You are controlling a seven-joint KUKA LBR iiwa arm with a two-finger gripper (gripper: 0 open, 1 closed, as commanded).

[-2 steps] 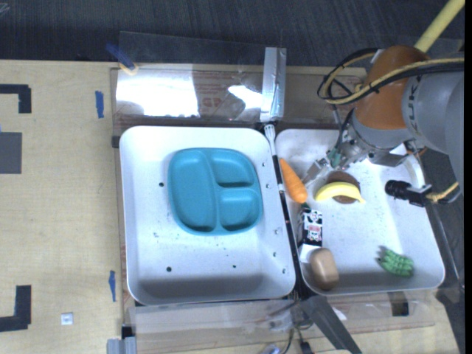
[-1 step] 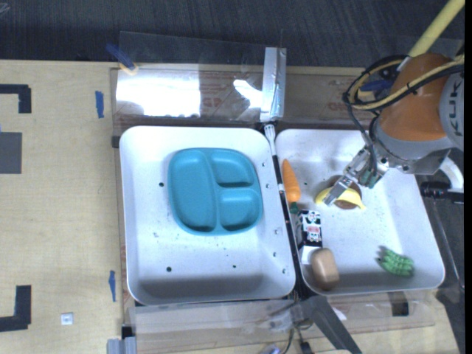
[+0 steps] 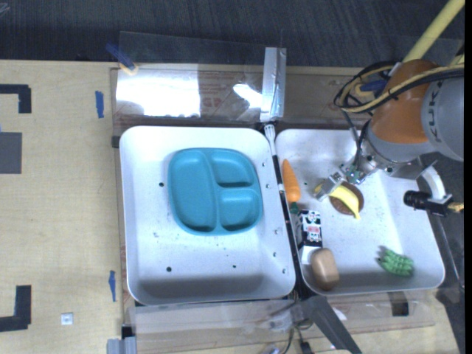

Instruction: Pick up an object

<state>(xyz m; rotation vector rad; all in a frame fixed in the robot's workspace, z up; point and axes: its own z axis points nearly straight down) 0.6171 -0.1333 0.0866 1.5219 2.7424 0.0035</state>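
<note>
In the right bin (image 3: 413, 271) my gripper (image 3: 344, 181) hangs low in the upper middle, directly above and touching or nearly touching a yellow banana with a brown end (image 3: 346, 200). An orange carrot (image 3: 291, 181) lies along the bin's left wall. Below the carrot is a small black, white and red packet (image 3: 312, 227), and a brown egg-shaped object (image 3: 323, 266) rests near the front left corner. A green bumpy toy (image 3: 396, 262) lies at the front right. The arm's orange band (image 3: 402, 120) sits over the bin's back right corner.
The left bin (image 3: 140, 198) holds a blue divided plate (image 3: 215, 190). A clear sheet and a metal strip (image 3: 273, 83) stand behind the bins. Black and yellow cables (image 3: 361, 87) loop by the arm. A black fitting (image 3: 420, 199) sticks out at the right wall.
</note>
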